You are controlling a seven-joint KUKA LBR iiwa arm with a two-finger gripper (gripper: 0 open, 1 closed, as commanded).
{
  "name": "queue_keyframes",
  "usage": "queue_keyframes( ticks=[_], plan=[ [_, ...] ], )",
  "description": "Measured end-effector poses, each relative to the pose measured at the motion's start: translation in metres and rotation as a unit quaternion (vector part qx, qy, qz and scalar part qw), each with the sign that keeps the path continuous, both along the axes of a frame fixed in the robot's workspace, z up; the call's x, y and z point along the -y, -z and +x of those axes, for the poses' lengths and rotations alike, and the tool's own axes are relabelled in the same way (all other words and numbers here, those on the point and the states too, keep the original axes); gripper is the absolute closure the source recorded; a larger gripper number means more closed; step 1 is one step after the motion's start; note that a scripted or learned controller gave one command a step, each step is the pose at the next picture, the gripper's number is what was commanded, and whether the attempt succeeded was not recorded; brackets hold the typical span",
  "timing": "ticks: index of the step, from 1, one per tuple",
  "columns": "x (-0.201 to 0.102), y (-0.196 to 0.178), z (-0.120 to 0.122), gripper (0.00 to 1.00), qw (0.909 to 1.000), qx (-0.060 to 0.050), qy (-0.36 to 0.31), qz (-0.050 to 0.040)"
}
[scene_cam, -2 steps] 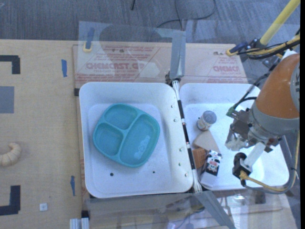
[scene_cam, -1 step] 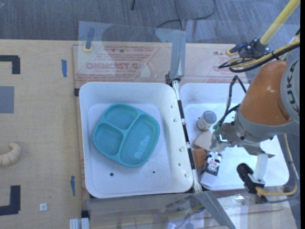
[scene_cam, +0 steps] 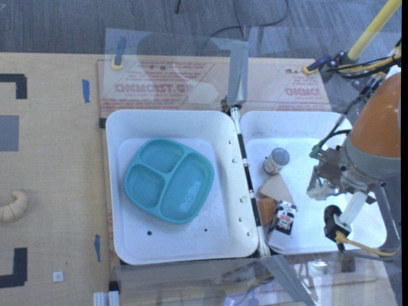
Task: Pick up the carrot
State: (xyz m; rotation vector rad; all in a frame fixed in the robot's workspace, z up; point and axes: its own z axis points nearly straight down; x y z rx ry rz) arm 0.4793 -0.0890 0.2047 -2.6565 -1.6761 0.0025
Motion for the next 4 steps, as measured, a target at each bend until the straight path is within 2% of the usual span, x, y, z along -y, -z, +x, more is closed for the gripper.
queue_keyframes(
  ticks=[1, 2, 3, 4],
  plan=[
    [-0.004, -0.001, 0.0, 1.0, 0.9917, 0.0, 0.129, -0.0001],
    [0.085, 0.002, 0.0, 1.0, 0.9697, -0.001, 0.244, -0.0002],
    [0.067, -0.003, 0.001, 1.0, 0.9969, -0.001, 0.078, 0.0008],
    [0.095, 0.005, 0.0, 1.0, 0.9996, 0.0, -0.03, 0.001]
  ],
)
